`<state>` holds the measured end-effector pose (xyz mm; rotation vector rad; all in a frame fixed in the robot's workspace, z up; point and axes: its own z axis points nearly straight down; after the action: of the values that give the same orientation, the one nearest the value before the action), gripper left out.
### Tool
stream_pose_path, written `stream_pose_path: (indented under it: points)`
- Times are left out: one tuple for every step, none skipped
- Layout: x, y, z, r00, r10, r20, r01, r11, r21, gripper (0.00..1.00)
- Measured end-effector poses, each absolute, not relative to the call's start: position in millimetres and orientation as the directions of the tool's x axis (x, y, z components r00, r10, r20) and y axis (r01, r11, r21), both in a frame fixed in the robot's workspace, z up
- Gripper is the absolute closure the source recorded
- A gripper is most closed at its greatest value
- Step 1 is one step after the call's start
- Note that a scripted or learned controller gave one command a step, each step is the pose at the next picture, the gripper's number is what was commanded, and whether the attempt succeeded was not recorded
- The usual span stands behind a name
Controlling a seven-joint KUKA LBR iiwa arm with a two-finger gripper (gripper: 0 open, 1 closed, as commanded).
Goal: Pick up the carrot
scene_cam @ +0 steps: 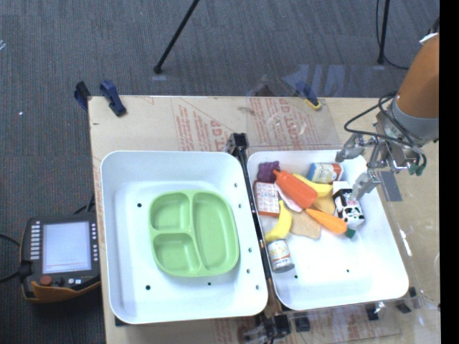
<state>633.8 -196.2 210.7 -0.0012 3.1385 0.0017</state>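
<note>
The carrot (327, 221) is orange with a green end pointing right. It lies flat in the right bin (373, 278), partly across a slice of toast (308, 226) and just below a black-and-white cow toy (350, 208). My gripper (356, 169) hangs over the bin's back right part, up and to the right of the carrot and apart from it. Its two fingers are spread open with nothing between them; the lower fingertip (360, 187) is near the cow toy.
Crowded around the carrot are an orange bottle (295, 188), a banana (281, 224), a small can (280, 255), a blue-and-white tub (324, 172), a red packet (267, 198) and a purple piece (267, 169). The left bin holds a green divided plate (193, 233).
</note>
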Motion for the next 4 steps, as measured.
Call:
stream_pose_path:
  points:
    - [624.2,-147.3,92.0,-0.991,-0.133,-0.009,-0.133,0.991,0.0,0.0]
    - [562.4,-160.5,91.0,-0.997,0.078,-0.005,0.078,0.997,0.002,0.0]
    - [565.7,-157.7,103.6,-0.997,0.072,-0.011,0.072,0.997,0.002,1.0]
    - [565.4,-157.0,102.7,-0.997,0.071,-0.01,0.071,0.998,0.002,0.0]
